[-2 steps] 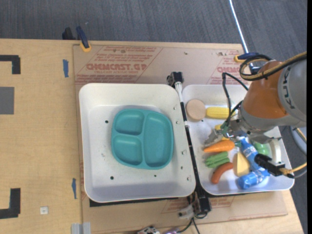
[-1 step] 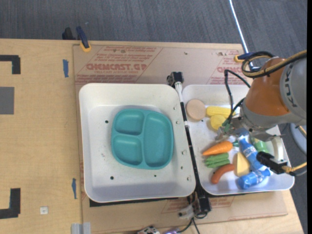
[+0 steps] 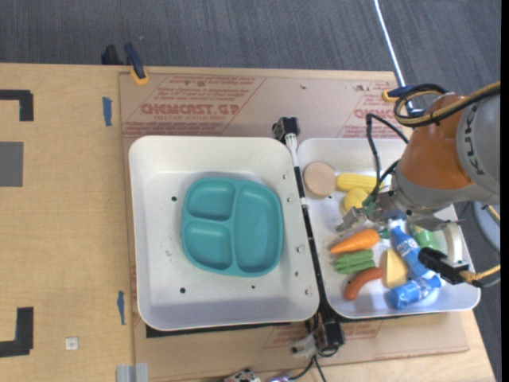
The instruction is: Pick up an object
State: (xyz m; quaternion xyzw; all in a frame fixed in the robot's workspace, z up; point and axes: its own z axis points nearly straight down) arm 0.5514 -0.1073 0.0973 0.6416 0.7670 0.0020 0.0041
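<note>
My gripper (image 3: pixel 367 213) is low inside the right bin (image 3: pixel 465 297), near its middle. It sits just above an orange carrot (image 3: pixel 355 241) and beside a small yellow piece (image 3: pixel 352 200). Around it lie a yellow banana (image 3: pixel 355 183), a tan round disc (image 3: pixel 320 178), green beans (image 3: pixel 355 261), a red sausage (image 3: pixel 361 282), a yellow cheese wedge (image 3: pixel 394 269) and a blue bottle (image 3: pixel 411 269). The orange wrist band (image 3: pixel 433 161) hides part of the bin's right side. I see nothing lifted off the bin floor.
The left bin (image 3: pixel 151 213) holds a teal divided plate (image 3: pixel 233 224). A black clamp (image 3: pixel 285 127) sits at the top of the wall between the bins. Cables (image 3: pixel 413 102) loop above the arm. The bins rest on a cardboard sheet (image 3: pixel 199 102).
</note>
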